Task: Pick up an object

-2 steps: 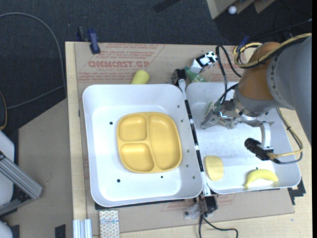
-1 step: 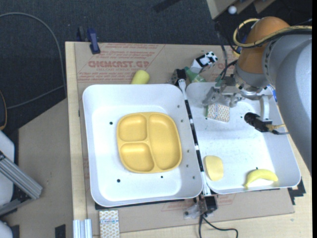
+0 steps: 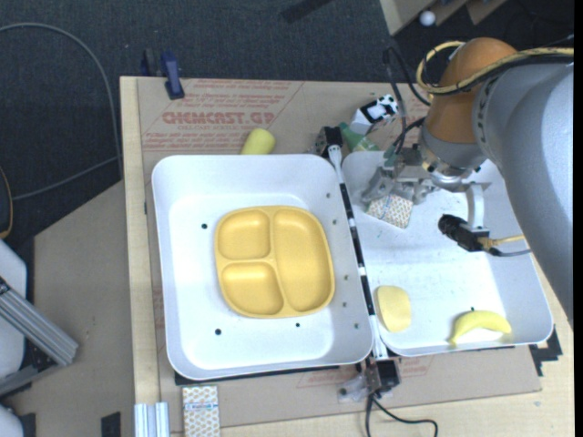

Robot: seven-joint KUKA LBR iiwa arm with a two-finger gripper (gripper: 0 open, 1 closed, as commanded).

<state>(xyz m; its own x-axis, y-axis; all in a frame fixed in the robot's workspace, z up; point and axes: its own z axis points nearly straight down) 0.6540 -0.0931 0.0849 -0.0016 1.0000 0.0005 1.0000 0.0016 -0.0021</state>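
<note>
Right bin [image 3: 510, 280], far end: small pale patterned block [image 3: 393, 210], checkered or speckled face, tilted, lying directly under the claw [image 3: 398, 188]. Whether it is between the fingers cannot be told.

Right bin, near end: pale yellow flat rounded piece [image 3: 393, 308], lying close to the bin's left wall. Yellow banana-shaped piece [image 3: 480, 326], curved, lying near the bin's near rim, well apart from the patterned block.

Left bin [image 3: 182, 244]: yellow three-compartment plate [image 3: 273, 262], upright, flat on the floor at the bin's middle.
</note>
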